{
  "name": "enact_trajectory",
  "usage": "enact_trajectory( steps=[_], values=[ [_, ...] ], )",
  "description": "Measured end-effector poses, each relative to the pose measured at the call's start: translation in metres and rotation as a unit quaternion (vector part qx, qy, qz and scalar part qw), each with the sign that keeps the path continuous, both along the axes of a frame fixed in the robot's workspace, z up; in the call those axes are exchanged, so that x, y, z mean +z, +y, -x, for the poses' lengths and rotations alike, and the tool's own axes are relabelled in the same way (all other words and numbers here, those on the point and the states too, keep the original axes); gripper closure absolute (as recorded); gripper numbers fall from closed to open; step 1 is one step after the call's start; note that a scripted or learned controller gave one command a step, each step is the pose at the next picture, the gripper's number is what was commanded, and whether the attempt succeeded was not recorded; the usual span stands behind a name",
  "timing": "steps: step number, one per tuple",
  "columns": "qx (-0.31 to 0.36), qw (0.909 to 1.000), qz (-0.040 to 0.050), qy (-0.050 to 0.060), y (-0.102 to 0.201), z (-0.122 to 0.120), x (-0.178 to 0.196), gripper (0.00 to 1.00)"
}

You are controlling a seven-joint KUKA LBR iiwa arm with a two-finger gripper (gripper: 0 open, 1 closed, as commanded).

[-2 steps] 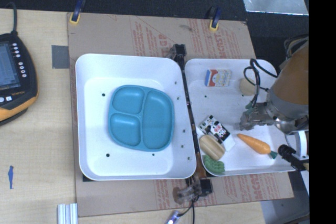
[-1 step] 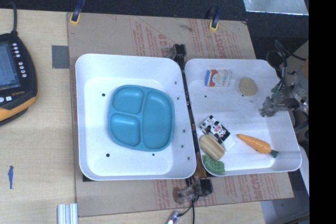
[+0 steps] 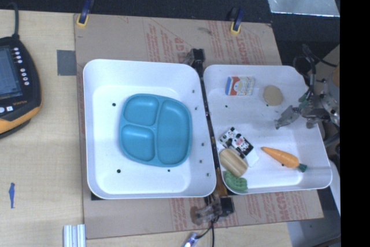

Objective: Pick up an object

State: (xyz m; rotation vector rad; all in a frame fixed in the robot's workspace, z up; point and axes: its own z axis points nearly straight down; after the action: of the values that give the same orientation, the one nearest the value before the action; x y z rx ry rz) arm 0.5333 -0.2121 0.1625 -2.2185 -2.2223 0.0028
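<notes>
The right bin (image 3: 289, 75) holds several small objects. A white, blue and orange carton (image 3: 239, 85) lies at its back, with a round tan cookie (image 3: 273, 95) beside it. An orange carrot (image 3: 281, 157) lies near the front right. At the front left are a black-and-white patterned piece (image 3: 237, 142), a tan bread-like piece (image 3: 233, 162) and a green piece (image 3: 236, 183). My gripper (image 3: 296, 115) hangs low at the bin's right side, right of the cookie and behind the carrot, with nothing seen in it.
The left bin (image 3: 98, 75) holds a blue divided plate (image 3: 155, 129). Both bins rest on a cardboard sheet (image 3: 150, 37) held by two clamps (image 3: 85, 11). A teach pendant (image 3: 14, 87) lies at the far left of the bench.
</notes>
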Motion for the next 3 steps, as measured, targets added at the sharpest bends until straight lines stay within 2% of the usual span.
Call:
enact_trajectory(
  steps=[1, 2, 3],
  values=[
    [0.002, 1.0000, -0.0001, 0.001, 0.016, -0.059, -0.072, 0.00],
    [0.001, 1.0000, -0.0003, 0.000, 0.036, -0.101, -0.070, 0.00],
    [0.001, 1.0000, 0.0002, -0.001, 0.000, -0.123, -0.051, 0.00]
  ],
)
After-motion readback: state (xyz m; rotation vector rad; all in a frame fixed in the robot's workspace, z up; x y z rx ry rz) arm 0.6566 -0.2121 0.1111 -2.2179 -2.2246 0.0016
